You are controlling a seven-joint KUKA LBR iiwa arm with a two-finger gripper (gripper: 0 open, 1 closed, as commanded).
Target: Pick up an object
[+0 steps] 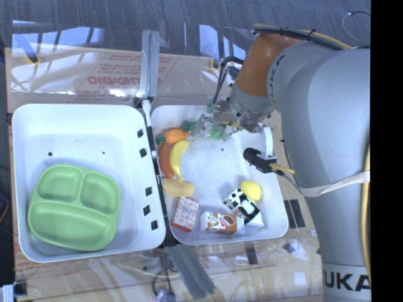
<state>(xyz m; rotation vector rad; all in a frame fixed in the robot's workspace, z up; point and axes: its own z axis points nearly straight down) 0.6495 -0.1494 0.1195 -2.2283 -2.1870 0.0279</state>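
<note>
Jaws cannot be read; the gripper hangs at twelve o'clock in the right bin. Nearest, at six, lie a snack packet and small carton. Farther, at ten, the banana looks light, smooth, best pinched mid-length; a carrot crowds it.

Two white bins, one green tray, one banana, one carrot, two small cartons.
</note>
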